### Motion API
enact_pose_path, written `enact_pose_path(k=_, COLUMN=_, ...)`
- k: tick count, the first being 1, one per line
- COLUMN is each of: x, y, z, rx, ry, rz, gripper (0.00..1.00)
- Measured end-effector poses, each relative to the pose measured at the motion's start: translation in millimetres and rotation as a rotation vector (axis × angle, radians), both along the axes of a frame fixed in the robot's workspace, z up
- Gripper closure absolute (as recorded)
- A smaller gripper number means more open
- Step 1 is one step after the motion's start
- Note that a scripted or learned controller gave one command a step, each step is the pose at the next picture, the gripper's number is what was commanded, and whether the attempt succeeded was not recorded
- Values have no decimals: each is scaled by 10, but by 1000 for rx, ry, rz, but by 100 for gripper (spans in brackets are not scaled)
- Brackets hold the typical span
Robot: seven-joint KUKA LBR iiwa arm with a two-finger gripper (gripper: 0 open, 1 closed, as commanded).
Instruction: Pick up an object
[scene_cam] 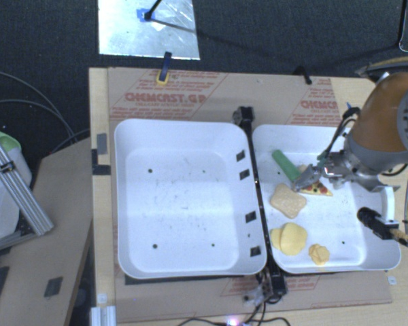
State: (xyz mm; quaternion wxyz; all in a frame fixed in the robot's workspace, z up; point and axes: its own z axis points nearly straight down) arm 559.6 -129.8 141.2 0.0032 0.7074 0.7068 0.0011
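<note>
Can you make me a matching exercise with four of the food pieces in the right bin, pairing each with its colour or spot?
Things:
1. long plastic stick
2. flat bread-shaped piece
3. round lumpy piece
4. small knobbly piece

Descriptions:
A. pale yellow, by the divider
B. green
C. nearest the bin's front edge
D. tan, at mid-bin

Pairs: 1-B, 2-D, 3-A, 4-C
</note>
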Motion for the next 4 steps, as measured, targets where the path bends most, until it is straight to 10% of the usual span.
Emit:
enact_pose_path(k=1, x=406, y=-17, z=-595, rx=2, ry=3, rz=6, gripper=0)
enact_pose_path(k=2, x=184, y=503, z=-570, rx=5, ry=7, rz=8, gripper=0)
enact_pose_path(k=3, x=-278, y=1030, z=480, rx=5, ry=2, rz=9, gripper=0)
enact_pose_path(k=4, x=-313, y=13, z=469, rx=-1, ry=3, rz=-6, gripper=0)
